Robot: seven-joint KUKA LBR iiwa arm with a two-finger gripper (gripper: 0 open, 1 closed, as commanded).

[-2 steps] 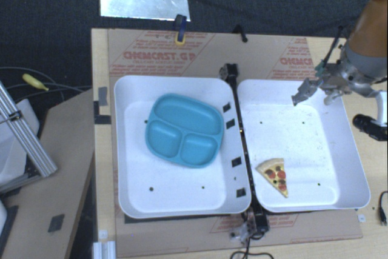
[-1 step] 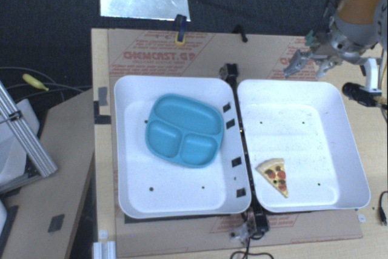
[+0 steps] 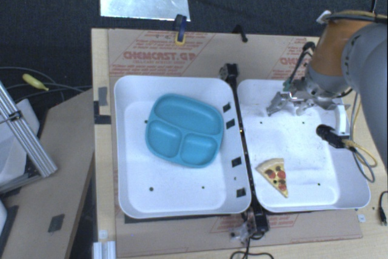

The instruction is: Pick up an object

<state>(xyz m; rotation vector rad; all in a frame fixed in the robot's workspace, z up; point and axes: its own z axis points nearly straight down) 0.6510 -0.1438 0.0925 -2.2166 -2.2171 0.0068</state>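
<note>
- Small toy pizza slice, yellow crust edge with red topping dots [image 3: 276,174]: lies flat on the floor of the right-hand shallow white bin [image 3: 348,194], in the near part, close to the divider between the two bins. Nothing touches it.
- Long axis: wide crust edge to the upper left, tip pointing down and to the right, toward the bin's near wall.
- Pincer [image 3: 285,101]: low over the far part of the same bin, near its far-left corner. Metal fingers splayed apart, nothing between them.
- Key relation: slice sits well apart from the pincer, toward the near side of the bin and only slightly to one side. My read: the arm must travel toward the near wall and then drop.
- Grey arm with orange band [image 3: 339,48]: enters from the right, above the bin's far-right corner.
- Blue plastic three-compartment tray [image 3: 183,129]: in the left-hand white bin [image 3: 130,191], far from the pincer.
- Both bins rest on the cardboard-covered desk [image 3: 157,54].
</note>
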